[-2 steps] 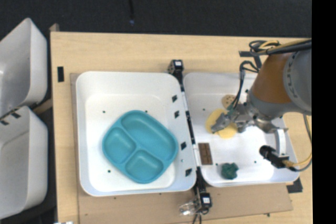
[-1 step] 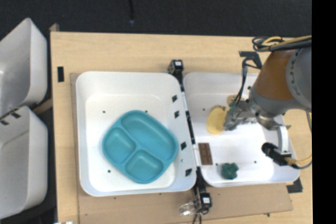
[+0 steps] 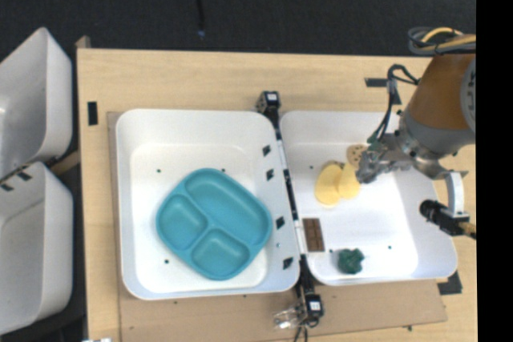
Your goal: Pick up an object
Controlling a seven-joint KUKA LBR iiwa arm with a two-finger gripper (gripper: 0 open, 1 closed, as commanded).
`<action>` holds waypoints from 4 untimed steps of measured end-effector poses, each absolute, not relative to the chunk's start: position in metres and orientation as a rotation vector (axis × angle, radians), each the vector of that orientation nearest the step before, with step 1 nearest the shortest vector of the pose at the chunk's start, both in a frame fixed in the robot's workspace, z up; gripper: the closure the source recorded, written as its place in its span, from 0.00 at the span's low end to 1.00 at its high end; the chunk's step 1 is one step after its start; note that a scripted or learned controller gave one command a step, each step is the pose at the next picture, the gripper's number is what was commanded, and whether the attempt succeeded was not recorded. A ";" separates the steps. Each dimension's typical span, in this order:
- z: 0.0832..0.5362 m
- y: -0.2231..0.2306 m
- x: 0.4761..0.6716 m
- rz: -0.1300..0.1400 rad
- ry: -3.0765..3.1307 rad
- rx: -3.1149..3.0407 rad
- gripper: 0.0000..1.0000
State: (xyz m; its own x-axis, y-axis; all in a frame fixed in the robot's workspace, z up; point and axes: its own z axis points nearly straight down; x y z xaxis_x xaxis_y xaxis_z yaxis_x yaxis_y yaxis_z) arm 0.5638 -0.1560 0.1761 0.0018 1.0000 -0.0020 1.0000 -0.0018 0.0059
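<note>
In the right bin (image 3: 401, 252) lie a pale yellow soft object (image 3: 335, 183), a small dark green object (image 3: 349, 259) near the front wall, and a brown rectangular block (image 3: 313, 235) by the left wall. A small tan perforated disc (image 3: 353, 151) shows just behind the gripper. My gripper (image 3: 369, 167) hangs low in the right bin, right beside the yellow object's right edge. The arm with its orange band (image 3: 439, 96) reaches in from the right.
The left bin (image 3: 136, 156) holds a teal divided plate (image 3: 212, 223). Clips run along the divider (image 3: 282, 180) between the bins. White containers (image 3: 28, 172) stand at the far left off the bench.
</note>
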 end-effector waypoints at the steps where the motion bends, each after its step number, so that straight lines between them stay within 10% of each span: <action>1: 0.207 -0.157 0.565 0.004 2.223 2.214 1.00; 4: 0.205 -0.011 0.597 0.004 2.228 2.214 1.00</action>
